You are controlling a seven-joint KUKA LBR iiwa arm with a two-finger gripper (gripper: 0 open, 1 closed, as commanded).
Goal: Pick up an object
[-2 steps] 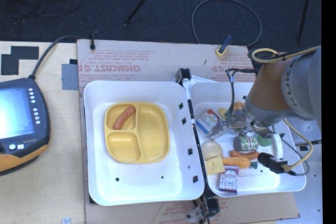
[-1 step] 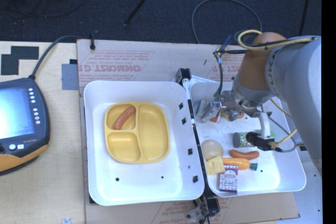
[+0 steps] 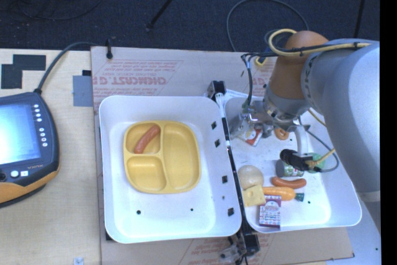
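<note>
Although red lettering runs across the cardboard sheet point(image 3: 149, 74) under the bins, it lies upside down and is too blurred to read, and the print on the small red packet point(image 3: 269, 215) at the near edge of the right bin point(image 3: 335, 211) is likewise illegible. The grey arm reaches into that bin's far left corner, where the claw point(image 3: 259, 126) hangs low over the white floor; whether it is open or closed cannot be told, and nothing is seen in its grasp. A small red-and-white piece point(image 3: 253, 138) lies just beside it. Nearer lie a pale rounded lump point(image 3: 250, 174), a yellow wedge point(image 3: 253, 196), an orange carrot shape point(image 3: 280, 193) and a glossy reddish sausage point(image 3: 289, 182). In the left bin point(image 3: 124, 208), a smooth yellow divided plate point(image 3: 186, 164) holds another sausage point(image 3: 146, 138) in its far left compartment
</note>
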